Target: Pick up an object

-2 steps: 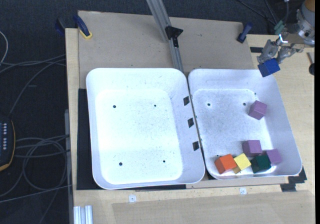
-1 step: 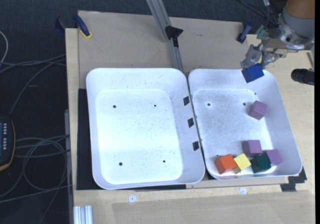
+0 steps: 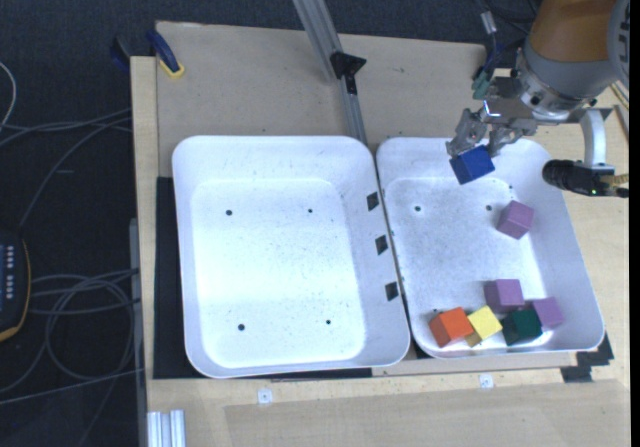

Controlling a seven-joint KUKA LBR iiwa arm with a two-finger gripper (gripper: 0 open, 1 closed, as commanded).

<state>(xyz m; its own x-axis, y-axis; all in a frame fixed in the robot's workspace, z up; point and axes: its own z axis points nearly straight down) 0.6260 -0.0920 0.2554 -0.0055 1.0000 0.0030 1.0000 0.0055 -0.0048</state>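
Pale wood makes up the bench [image 3: 420, 415], on which two shallow white bins are set side by side, their inner rims touching. The left bin [image 3: 190, 235] is the larger in view; the right bin [image 3: 585, 285] carries all the blocks.

From the upper right the grey arm [image 3: 580, 5] is seen reaching in, its orange band lying above the wrist. A grey metal bar [image 3: 315, 15] is seen slanting down from the top edge to the bench behind the bins.

At the end of the arm the hand [image 3: 478, 143] is held over the far end of the right bin, and its fingers are clamped on a blue block [image 3: 471, 166], which is tilted and appears lifted off the bin floor, near the far rim.

A lone purple block [image 3: 516, 219] is seen lying apart near the right wall. At the near end a cluster is gathered: a purple block [image 3: 504, 293], a smaller purple block [image 3: 548, 312], a dark green block [image 3: 521, 325], an orange block [image 3: 451, 325] and a yellow block [image 3: 484, 322], the orange and yellow touching, the green just beside the yellow.
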